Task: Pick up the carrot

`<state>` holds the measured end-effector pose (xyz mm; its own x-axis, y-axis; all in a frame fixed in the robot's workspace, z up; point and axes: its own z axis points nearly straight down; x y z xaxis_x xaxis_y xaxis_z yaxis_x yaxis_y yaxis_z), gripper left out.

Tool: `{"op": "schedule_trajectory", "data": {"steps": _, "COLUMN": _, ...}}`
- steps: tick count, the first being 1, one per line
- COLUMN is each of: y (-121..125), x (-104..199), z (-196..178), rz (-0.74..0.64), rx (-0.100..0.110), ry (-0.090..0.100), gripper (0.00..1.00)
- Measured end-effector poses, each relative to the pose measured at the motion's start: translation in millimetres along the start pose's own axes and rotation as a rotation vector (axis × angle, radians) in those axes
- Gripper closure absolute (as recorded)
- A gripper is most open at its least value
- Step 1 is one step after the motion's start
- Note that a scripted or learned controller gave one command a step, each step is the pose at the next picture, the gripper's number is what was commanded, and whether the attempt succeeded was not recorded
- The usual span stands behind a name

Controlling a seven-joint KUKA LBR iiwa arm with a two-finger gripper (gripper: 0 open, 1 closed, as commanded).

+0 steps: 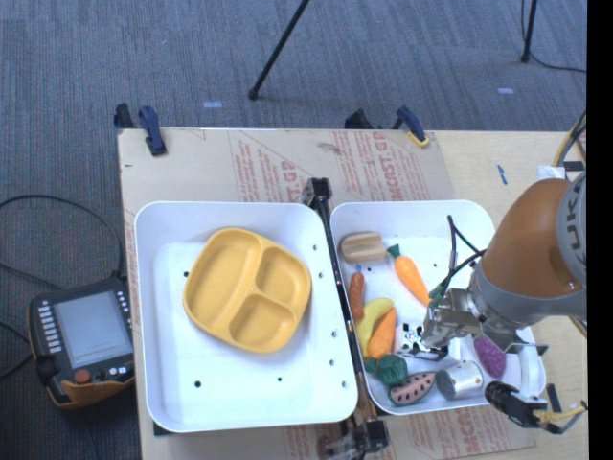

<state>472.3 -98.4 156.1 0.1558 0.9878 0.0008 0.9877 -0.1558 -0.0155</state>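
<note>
The carrot (411, 277), orange with a green top, lies slanted in the upper middle of the right bin (421, 209). My gripper (422, 339) hangs low over the bin's middle, below the carrot and a little to its right, apart from it. It sits just right of a yellow banana (372, 314) and an orange wedge-shaped piece (383, 334). The arm's orange band (536, 238) covers the right side of the bin.
The right bin also holds a brown bun (362, 246), a red sausage (356, 293), a green piece (391, 368), a watermelon slice (414, 388), a silver can (460, 379) and a purple eggplant (490, 356). A yellow divided plate (248, 288) lies in the left bin (153, 353).
</note>
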Motion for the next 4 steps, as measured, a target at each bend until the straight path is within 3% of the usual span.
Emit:
{"op": "schedule_trajectory", "data": {"steps": 1, "y": 8, "x": 14, "z": 43, "rz": 0.334, "rx": -0.029, "ry": 0.011, "gripper": 1.00}}
{"op": "schedule_trajectory", "data": {"steps": 2, "y": 66, "x": 86, "z": -33, "rz": 0.507, "rx": -0.010, "ry": 0.006, "gripper": 1.00}}
{"op": "schedule_trajectory", "data": {"steps": 3, "y": 64, "x": 84, "z": -31, "rz": 0.507, "rx": -0.004, "ry": 0.001, "gripper": 0.00}}
{"op": "schedule_trajectory", "data": {"steps": 4, "y": 61, "x": 37, "z": 46, "rz": 0.733, "rx": -0.022, "ry": 0.013, "gripper": 0.00}}
